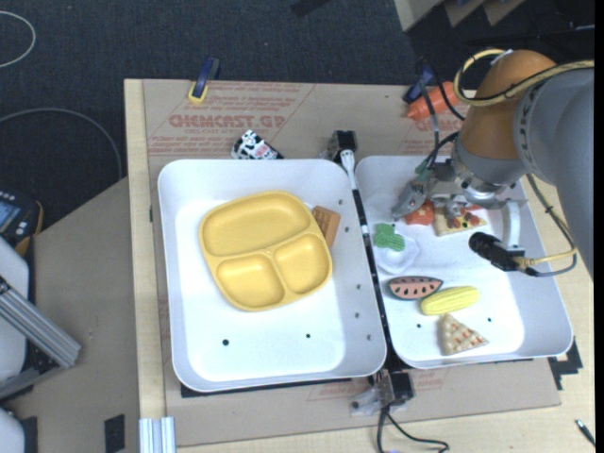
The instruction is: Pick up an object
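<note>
Camera view: pincer, grip state unclear, hovers over a red-orange toy at the right bin's far end; probably light, rigid plastic, best pinched across its middle.

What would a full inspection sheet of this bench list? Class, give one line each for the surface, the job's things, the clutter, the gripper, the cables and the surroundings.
Surface: two white bins, left bin and right bin, on a cardboard-covered bench.
Job's things: watermelon slice, corn cob, pizza slice and green piece in the right bin.
Clutter: yellow divided plate in the left bin.
Gripper: gripper low over red-orange items in the right bin; hold unclear.
Cables: one trails off the bench's front edge.
Surroundings: dark carpet.
</note>
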You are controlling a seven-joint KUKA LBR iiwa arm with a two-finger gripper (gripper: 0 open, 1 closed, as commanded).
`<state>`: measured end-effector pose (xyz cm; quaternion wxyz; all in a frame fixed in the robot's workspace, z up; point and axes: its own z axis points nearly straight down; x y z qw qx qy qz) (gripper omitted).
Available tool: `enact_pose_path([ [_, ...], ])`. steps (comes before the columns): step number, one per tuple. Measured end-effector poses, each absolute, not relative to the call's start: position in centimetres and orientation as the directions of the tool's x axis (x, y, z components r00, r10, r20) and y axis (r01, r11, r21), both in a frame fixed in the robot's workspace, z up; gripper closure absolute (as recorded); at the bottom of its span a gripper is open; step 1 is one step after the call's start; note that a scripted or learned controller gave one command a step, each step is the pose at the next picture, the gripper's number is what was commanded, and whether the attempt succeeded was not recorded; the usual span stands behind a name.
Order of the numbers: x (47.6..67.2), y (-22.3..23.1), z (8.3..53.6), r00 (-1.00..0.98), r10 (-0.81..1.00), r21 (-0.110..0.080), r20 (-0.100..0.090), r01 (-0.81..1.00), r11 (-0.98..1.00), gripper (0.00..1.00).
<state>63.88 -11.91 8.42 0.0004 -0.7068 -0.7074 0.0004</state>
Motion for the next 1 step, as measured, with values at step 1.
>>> enact_pose_path([
  [1,64.14,-11.97,9.99,0.0,1.0,0.009,-0.002,1.0,0.0,1.0],
])
